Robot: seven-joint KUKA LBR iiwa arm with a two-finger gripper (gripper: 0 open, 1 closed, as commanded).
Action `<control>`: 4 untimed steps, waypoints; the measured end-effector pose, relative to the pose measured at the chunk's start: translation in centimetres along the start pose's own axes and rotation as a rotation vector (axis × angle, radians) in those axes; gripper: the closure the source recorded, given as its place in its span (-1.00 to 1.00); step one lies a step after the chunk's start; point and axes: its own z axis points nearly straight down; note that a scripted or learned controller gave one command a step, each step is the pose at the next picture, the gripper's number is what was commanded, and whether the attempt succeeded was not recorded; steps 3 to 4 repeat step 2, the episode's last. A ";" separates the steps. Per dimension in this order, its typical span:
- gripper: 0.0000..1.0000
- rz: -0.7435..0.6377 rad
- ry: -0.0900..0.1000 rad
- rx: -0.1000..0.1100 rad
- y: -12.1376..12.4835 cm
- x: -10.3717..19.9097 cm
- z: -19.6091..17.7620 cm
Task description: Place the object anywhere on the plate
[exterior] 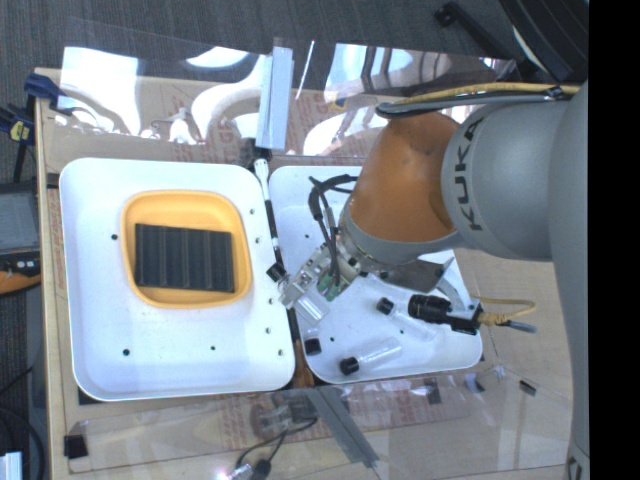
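**Arm low in the right bin, slab on the plate**

The worktop (420, 403) carries two bins side by side, their inner walls almost touching. The grey arm with an orange band (520, 178) covers much of the shallow white right bin (290, 193), leaving little free room there. The shallow white left bin (90, 368) has open floor all round the yellow rounded-square plate (185, 208). A dark ribbed rectangular slab (185, 258) lies flat on that plate, inside its rim.

The end effector (300, 296) sits low by the right bin's left wall, well apart from the slab. I cannot tell whether it is released or clenched. A clear plastic tube (380, 350) and small black pieces (348, 365) lie near it.
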 end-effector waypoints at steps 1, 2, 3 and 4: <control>1.00 -0.039 -0.002 -0.001 7.6 -1.8 0.0; -1.00 -0.039 -0.002 -0.001 7.5 -1.8 -0.1; -1.00 -0.039 -0.002 -0.001 7.5 -1.8 -0.1; -1.00 -0.039 -0.002 -0.001 7.5 -1.8 -0.1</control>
